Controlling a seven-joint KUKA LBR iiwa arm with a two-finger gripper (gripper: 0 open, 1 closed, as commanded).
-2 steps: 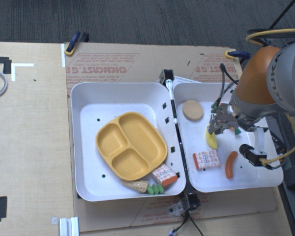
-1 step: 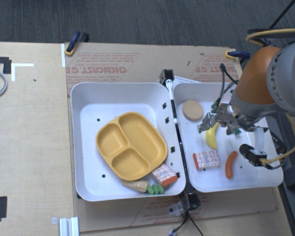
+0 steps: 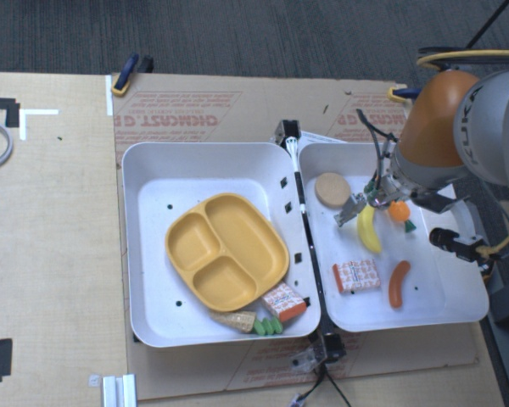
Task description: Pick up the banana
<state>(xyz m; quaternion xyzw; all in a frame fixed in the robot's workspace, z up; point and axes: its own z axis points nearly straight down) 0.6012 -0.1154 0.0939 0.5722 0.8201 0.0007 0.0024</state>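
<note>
Resting on tan cardboard over a dark carpeted floor: two shallow white bins, side by side across the middle of the frame. Filling most of the left bin (image 3: 140, 227): a yellow divided plate (image 3: 226, 250), with a small red-and-white carton (image 3: 284, 303), a beige scrap and a bit of green crowding the bin's lower edge just below it.

Lying in the right bin (image 3: 458, 308), in its upper middle: the banana (image 3: 369, 230), yellow, running roughly up and down the frame. Sitting just to its upper left: a round tan cookie-like piece (image 3: 331, 190). Showing just to its right: a small orange item (image 3: 399, 212). Lying lower in the same bin: a red-and-white packet (image 3: 356, 275) and a red sausage (image 3: 396, 284), both apart from the banana.

Reaching in from the right edge, orange band above the wrist: the grey arm, with the gripper (image 3: 366, 203) hanging directly over the banana's upper end, possibly touching it. Spreading fairly wide, judging by one grey finger (image 3: 348, 211) angling out toward the left; nothing visibly caught between the fingers.

Judging by this pose: approaching or just settling onto the fruit, grasp not yet made. Calling next for seating the fingers on either side of the banana's narrow body, closing firmly, then lifting straight up. Risking otherwise: pinching only the tip and letting the curved skin slip out, or nudging the orange item alongside.
</note>
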